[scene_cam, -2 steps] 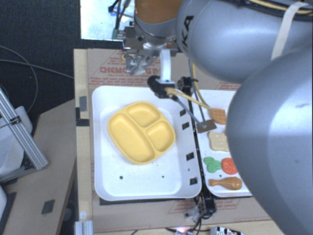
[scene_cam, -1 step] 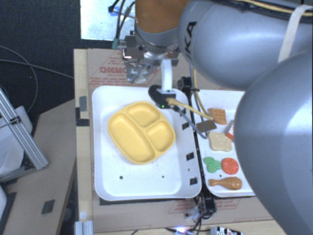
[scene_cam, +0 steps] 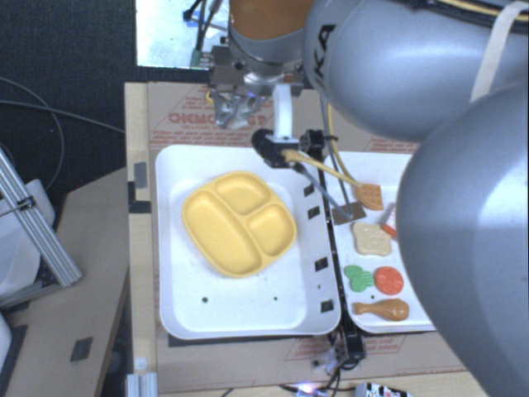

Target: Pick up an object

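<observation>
Gripper (scene_cam: 234, 110) hangs above the left white bin's (scene_cam: 178, 304) far edge, carrying nothing visible; grip state: cannot tell. Pre-grasp step. Nearest pickable: yellow three-compartment plastic plate (scene_cam: 238, 222), mid-bin. Next: descend onto it.

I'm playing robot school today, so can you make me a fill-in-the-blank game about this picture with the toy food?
1. The divided plate in the left bin is the colour ____.
2. The plate has ____ compartments.
3. The drumstick lies in the ____ bin.
4. The round tomato beside the green toy is the colour ____.

Missing words: yellow; three; right; red
</observation>
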Motion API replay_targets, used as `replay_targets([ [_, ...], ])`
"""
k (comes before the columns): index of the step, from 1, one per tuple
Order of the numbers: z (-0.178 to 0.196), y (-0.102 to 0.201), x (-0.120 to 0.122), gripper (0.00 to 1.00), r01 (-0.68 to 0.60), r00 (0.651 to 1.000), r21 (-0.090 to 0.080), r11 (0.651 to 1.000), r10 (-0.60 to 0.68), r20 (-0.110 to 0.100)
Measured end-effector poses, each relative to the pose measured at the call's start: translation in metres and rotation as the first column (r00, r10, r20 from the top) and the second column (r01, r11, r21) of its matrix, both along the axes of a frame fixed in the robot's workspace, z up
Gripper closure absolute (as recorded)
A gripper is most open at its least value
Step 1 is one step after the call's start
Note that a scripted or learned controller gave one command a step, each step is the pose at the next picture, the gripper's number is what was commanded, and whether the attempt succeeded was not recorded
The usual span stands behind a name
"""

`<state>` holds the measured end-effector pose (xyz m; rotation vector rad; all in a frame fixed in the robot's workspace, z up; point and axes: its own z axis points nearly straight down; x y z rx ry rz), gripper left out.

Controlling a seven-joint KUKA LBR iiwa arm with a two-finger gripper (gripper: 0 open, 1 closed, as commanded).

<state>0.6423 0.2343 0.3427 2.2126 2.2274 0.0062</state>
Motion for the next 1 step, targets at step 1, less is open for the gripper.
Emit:
replay_targets([
  [1,0.0213,-0.0001,0.0275,1.0,0.0,1.0,0.0,1.0,0.0,0.002],
])
